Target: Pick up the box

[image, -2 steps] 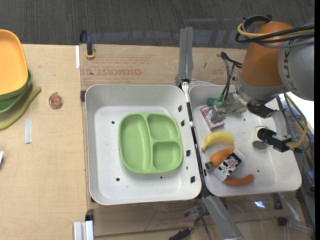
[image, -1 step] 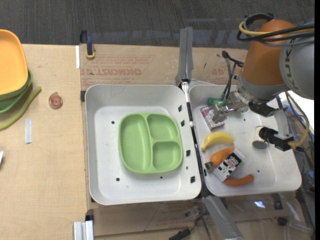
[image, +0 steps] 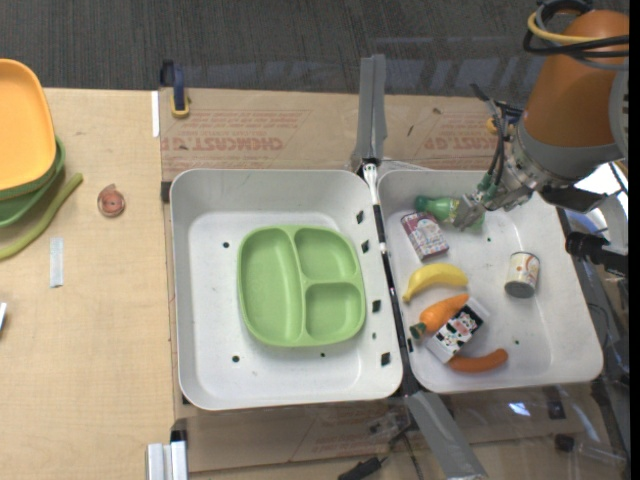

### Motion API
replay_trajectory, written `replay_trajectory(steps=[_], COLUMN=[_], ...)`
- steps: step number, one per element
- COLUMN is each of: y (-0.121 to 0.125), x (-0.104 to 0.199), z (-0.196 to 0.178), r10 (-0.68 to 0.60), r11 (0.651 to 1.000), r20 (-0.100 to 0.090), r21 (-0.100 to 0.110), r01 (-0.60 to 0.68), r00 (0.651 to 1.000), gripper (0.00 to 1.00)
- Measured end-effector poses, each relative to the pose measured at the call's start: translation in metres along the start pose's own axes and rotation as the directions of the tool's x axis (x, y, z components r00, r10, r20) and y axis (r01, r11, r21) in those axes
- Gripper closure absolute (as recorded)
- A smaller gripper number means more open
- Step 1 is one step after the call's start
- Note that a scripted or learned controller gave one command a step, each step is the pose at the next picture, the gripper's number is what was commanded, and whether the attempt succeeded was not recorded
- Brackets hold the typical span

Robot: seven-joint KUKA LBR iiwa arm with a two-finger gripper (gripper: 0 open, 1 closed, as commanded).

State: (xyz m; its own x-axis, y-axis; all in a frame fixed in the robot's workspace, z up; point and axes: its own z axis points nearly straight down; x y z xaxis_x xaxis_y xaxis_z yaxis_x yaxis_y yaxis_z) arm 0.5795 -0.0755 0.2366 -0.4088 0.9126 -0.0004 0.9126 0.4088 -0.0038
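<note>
The box [image: 424, 235], a small flat carton with a printed face, lies in the right bin [image: 560, 363] near its left wall. I'd drop straight onto it, fingers across its short sides. My gripper [image: 470, 211] hovers just right of it, near a green bottle [image: 437, 206]; how far it is spread I cannot tell. A smooth curved banana [image: 433, 279] lies just below.
</note>
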Motion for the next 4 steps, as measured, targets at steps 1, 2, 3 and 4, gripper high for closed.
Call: replay_trajectory(steps=[1,2,3,4], y=[0.0162,0.016,0.016,0.016], x=[0.0126,0.0113,0.0101,0.0101], z=[0.0494,0.0451,0.0405,0.0405], r10=[0.259,0.257,0.256,0.256], r11=[0.966,0.966,0.967,0.966], r20=[-0.002,-0.002,-0.002,-0.002], r21=[0.004,0.01,0.016,0.016], r01=[-0.259,-0.257,-0.256,-0.256], r00=[0.966,0.966,0.967,0.967], gripper=[1.0,1.0,1.0,0.0])
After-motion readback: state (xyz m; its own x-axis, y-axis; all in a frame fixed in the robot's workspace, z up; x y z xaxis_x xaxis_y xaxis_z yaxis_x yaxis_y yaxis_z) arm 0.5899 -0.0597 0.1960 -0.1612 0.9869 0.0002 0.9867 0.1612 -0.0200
